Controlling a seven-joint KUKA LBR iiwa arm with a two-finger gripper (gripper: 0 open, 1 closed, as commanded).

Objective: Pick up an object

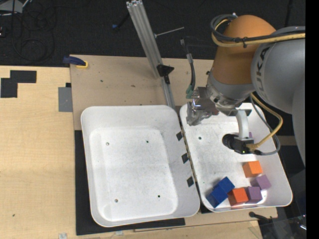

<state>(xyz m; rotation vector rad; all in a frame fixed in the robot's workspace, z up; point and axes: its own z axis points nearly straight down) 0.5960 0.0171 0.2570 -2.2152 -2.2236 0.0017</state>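
Observation:
The right bin (pixel 209 148) holds several small blocks clustered in its near right corner: a blue block (pixel 221 190), an orange block (pixel 252 168), a red-orange block (pixel 239 196) and two purple blocks (pixel 262 182) (pixel 254 194). My gripper (pixel 195 114) hangs over the far left corner of the right bin, close to the divide between the bins and well away from the blocks. I see no block at the gripper.
The left bin (pixel 99 128) lies beside the right one, joined by black clips (pixel 185 158). A slanted aluminium bar (pixel 147 39) rises behind the bins. A black fitting with cables (pixel 235 142) hangs from the arm over the right bin's middle.

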